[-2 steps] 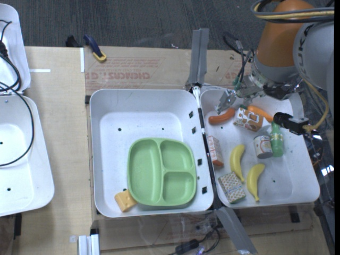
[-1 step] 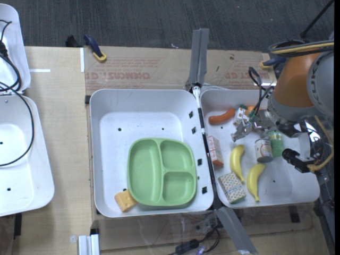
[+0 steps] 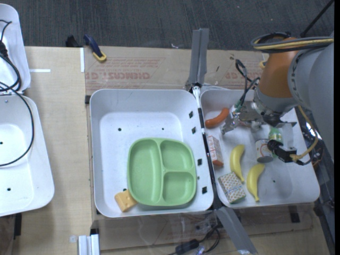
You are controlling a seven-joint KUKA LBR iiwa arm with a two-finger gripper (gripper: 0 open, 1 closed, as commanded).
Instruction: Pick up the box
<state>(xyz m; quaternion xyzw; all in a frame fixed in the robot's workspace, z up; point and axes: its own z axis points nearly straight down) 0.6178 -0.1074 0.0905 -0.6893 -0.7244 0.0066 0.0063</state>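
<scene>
Small patterned cardboard box (image 3: 232, 187) sits at the right white plastic bin's (image 3: 297, 193) front-left corner, just beside two yellow bananas (image 3: 237, 162). Metal two-finger tool (image 3: 229, 126) hovers near an orange sausage (image 3: 217, 118); can't tell its grip.

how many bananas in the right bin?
2. One banana lies mid-bin beside the small carton; the other banana lies near the front edge, right of the patterned box. The arm may hide more.

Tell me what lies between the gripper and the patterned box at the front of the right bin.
In the camera view, one banana lies between the gripper and the box, with bare bin floor either side of it; a second banana lies off to the box's right.
</scene>
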